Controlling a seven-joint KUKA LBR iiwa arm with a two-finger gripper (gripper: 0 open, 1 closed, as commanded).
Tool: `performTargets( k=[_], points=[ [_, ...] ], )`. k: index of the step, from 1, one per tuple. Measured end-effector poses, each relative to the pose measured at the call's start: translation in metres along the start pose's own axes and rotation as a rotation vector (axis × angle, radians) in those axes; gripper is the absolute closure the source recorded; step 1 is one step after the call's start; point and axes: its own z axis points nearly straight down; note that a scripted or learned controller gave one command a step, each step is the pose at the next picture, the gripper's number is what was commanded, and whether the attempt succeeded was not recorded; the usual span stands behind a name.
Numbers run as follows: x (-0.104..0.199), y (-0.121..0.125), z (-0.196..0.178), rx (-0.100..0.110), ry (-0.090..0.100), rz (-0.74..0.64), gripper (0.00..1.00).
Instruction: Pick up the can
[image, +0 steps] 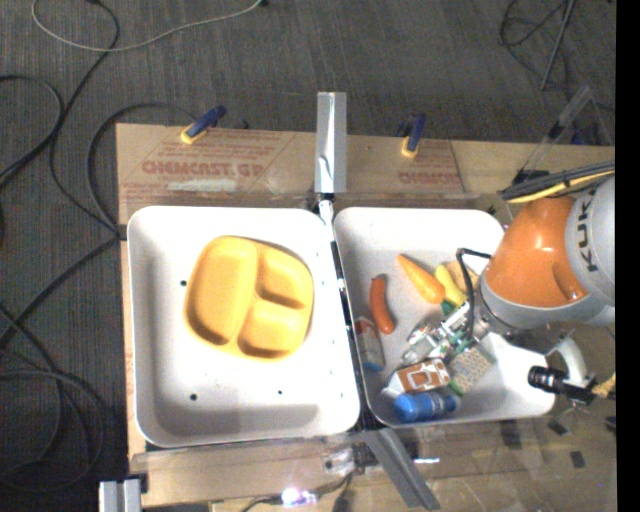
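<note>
The arm (545, 265) reaches in from the right of the frame over the right bin (490, 222), and its gripper (440, 338) sits low among the clutter in the bin's lower middle, so the step in hand looks like the approach or descent for a grasp, not a lift. Whether the jaws are apart or together I cannot tell; the wrist and the things below hide them. The can (425, 405), as I judge it, is the blue cylinder lying on its side at the bin's lower edge, toward the lower middle of the frame, just below the gripper and apart from it. Nothing is seen between the fingers. The next move likely calls for shifting the gripper down-frame over the can, turning the jaws across its short width, and closing on its round body without rolling it against the wall. A small carton (422, 377) lies touching or just above the can and stands most in the way. Farther up the bin lie a carrot (420, 278), a sausage (381, 304) and something yellow (450, 283); a clear bottle (370, 345) rests by the left wall. The left bin (150, 330) holds a yellow tray (252, 296), well apart.
</note>
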Motion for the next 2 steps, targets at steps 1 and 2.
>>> performTargets(
  k=[1, 2],
  points=[
    [0.001, 0.001, -0.008, 0.0, 0.006, 0.0, 1.0],
    [-0.016, 0.003, -0.001, 0.003, 0.01, 0.041, 1.0]
  ],
)
